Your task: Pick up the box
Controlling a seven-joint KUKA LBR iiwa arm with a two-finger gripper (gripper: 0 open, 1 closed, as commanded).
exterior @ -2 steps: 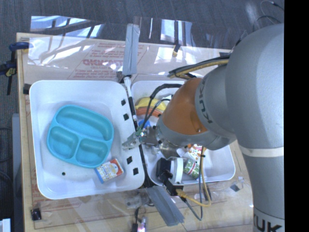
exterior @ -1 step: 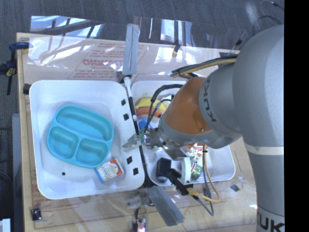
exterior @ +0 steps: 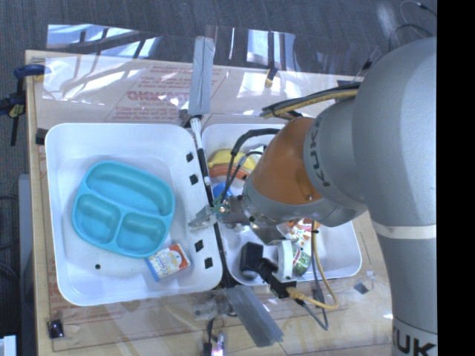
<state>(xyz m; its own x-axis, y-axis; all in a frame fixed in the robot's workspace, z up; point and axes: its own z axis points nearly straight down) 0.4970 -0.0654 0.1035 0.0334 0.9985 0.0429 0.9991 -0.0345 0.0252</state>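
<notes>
Presently, one box (exterior: 168,261) lies just below the one blue tray (exterior: 123,208) in the left bin (exterior: 61,154), apart from the pincer (exterior: 211,214) right of that tray, grip state indeterminable.

Looking like robotics lab: grey industrial arm (exterior: 393,124) reaching over bench (exterior: 89,95); two white bins, left (exterior: 56,199) and right (exterior: 345,251), sitting side by side; blue clamp (exterior: 24,71) gripping bench's left edge.

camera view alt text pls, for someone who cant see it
A small box lies in the left bin, next to a blue divided plate. The grey and orange arm reaches over the right bin and covers much of it.
</notes>
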